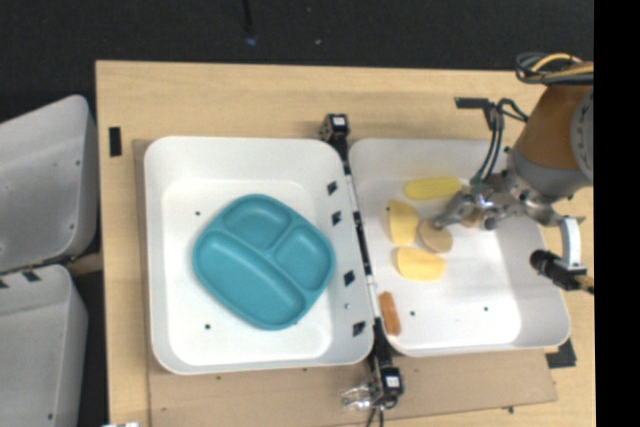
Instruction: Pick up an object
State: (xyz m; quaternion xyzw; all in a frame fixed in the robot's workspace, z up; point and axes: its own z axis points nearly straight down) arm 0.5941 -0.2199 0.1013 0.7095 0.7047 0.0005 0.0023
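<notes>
The claw [447, 216] hangs low over the right bin [500, 320], its tip just above a small round tan disc [435, 239]; whether it is open, closed or gripping cannot be told from this slant. Behind it the arm [550, 145] comes in from the right edge, its orange band above a grey wrist, the wrist bent so the claw points leftward and down toward the middle of the bin, with thin dark cables looping up beside it. The disc lies flat on the bin floor, matte and pale brown, touching or nearly touching the yellow pieces around it. Three such pieces lie there: an oblong one [432, 187] just above the claw, a blockier one [402, 223] to the disc's left, and a rounded one [420, 263] below it, all smooth and soft-looking. Near the bin's lower left corner, against the divider, lies a small orange stick [389, 312]. The left bin [180, 335], also shallow, white and glossy, carries a teal plate [262, 260] with three compartments and rounded corners, turned at an angle. Both bins sit side by side on the pale wood bench [250, 80].
</notes>
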